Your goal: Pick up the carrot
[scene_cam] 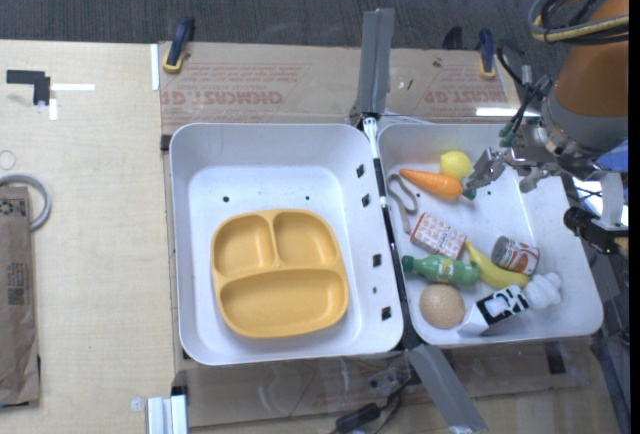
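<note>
The orange carrot (431, 183) lies in the right bin (572, 320), near its far left, with its thick end pointing right toward a yellow lemon (455, 163). My gripper (504, 173) hovers just right of the carrot's thick end. It is open, with one fingertip (477, 178) close beside the carrot and the other off to the right. Nothing sits between the fingers.
The right bin also holds a pink box (438, 235), a green bottle (441, 270), a banana (495, 268), a can (516, 254), a tan ball (441, 305) and a white bottle (517, 299). A yellow divided plate (280, 272) lies in the left bin (190, 222).
</note>
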### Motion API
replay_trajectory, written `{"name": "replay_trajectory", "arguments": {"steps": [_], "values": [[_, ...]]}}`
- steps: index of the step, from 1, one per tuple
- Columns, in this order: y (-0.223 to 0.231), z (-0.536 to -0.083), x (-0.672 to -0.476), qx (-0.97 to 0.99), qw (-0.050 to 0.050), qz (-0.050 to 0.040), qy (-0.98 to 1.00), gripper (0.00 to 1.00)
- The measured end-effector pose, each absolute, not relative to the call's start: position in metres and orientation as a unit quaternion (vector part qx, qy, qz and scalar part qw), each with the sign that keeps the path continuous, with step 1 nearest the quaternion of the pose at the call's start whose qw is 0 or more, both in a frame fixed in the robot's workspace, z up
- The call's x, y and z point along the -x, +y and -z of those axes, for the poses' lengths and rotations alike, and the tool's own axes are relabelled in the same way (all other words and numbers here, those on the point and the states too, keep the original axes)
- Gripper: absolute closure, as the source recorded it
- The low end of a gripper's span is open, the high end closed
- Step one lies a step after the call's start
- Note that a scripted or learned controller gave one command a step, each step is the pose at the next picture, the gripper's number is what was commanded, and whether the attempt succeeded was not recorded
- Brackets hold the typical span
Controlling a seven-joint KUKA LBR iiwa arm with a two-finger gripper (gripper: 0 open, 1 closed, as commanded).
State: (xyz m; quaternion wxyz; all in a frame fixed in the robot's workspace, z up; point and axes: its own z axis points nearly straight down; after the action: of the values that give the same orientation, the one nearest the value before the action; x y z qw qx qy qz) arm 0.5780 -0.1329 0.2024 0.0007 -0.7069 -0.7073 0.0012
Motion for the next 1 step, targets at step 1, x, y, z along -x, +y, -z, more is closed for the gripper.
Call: {"name": "replay_trajectory", "arguments": {"steps": [1], "values": [[-0.1329, -0.2024, -0.5780, 0.707, 0.001, -0.0012, -0.707, 0.00]]}}
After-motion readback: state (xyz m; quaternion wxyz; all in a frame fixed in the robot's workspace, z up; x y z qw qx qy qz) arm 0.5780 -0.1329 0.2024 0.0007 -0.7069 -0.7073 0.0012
